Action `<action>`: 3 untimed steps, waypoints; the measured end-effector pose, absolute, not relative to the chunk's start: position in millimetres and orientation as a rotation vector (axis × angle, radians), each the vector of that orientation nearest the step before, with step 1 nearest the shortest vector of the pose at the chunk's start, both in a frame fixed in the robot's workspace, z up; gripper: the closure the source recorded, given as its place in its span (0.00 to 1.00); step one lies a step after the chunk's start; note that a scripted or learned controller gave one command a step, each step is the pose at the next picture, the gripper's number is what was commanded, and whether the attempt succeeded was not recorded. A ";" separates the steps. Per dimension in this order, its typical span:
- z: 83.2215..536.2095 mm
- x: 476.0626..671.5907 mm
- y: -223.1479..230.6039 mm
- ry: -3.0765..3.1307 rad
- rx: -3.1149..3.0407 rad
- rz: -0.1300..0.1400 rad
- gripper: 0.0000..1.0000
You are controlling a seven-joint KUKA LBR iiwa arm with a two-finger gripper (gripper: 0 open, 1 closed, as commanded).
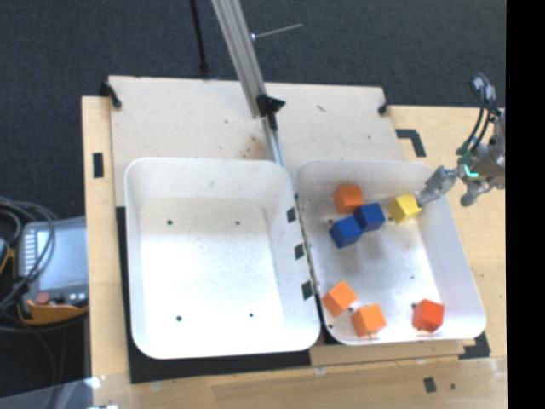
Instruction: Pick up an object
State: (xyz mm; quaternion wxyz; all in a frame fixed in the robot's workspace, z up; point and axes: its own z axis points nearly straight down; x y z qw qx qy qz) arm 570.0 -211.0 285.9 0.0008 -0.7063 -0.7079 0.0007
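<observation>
The right bin (451,254) holds several blocks. A yellow block (404,208) lies near its far right side, next to two blue blocks (370,216) (344,231) and an orange block (348,198). Two more orange blocks (340,296) (369,319) and a red-orange block (428,315) lie along the near wall. My gripper (451,192) hovers over the bin's far right rim, open, its fingers spread. The left fingertip (431,187) is just right of the yellow block. Nothing sits between the fingers.
The left bin (213,254) stands beside the right one, with a shared wall between them. A slanted metal pole (243,49) rises behind the bins. A grey device with cables (47,267) sits off the bench at the left.
</observation>
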 end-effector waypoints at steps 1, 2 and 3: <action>288.2 570.6 -211.0 -2.227 -2.219 0.000 0.00; 236.8 574.6 -203.1 -2.226 -2.215 0.005 0.00; 193.3 571.2 -200.0 -2.221 -2.220 0.005 0.00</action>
